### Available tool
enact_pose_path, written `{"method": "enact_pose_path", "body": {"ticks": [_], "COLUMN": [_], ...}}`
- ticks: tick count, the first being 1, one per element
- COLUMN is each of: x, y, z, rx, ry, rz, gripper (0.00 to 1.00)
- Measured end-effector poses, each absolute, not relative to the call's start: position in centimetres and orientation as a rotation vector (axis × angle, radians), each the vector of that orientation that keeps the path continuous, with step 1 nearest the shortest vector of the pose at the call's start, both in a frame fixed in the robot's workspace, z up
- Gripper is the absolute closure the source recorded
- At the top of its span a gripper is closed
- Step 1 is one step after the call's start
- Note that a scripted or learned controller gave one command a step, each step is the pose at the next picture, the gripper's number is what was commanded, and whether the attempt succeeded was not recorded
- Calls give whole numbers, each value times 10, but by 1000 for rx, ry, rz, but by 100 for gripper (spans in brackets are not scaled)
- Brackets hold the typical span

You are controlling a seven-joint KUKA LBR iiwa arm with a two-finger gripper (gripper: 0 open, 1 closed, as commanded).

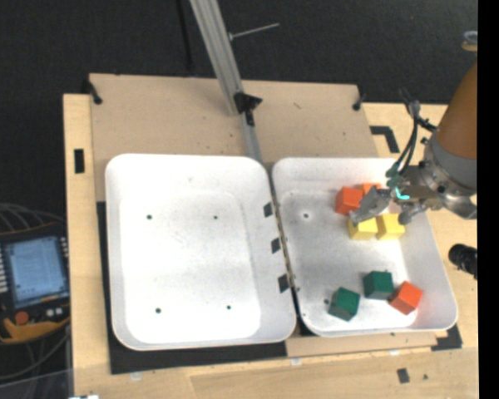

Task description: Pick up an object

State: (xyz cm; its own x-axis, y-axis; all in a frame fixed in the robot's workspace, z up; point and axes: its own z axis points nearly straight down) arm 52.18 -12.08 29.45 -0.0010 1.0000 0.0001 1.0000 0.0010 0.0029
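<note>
**benchrat:** So what's it going for? Looks like the yellow block (376, 226), or maybe 2 yellow blocks pushed together, hard to say. It sits in the upper part of the right bin (316, 173), touching or just beside an orange block (350, 199) on its upper left.

**gearloose:** Yeah, the gripper (388, 209) is right on top of that cluster. Honestly I cannot tell whether the claw is wide, narrow or holding anything, it's a dark tangle against the blocks from this angle.

**benchrat:** How would you do this well?

**gearloose:** My guess: line the claw up square with the yellow block's flat sides, so the orange block doesn't get wedged in too. They're packed tight, so a sloppy close could grab a corner and pop it loose.

**benchrat:** The looser stuff looks easier. 2 green blocks (344, 302) and another orange one (406, 297) down near the bottom of the same bin, more spread out.

**gearloose:** True. The left bin (133, 223) is just beside it.
</note>
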Motion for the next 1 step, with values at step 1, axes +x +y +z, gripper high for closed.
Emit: {"method": "enact_pose_path", "body": {"ticks": [1], "x": [522], "y": [-129], "z": [234], "rx": [2225], "ry": [2221], "rz": [-7], "gripper": [0]}}
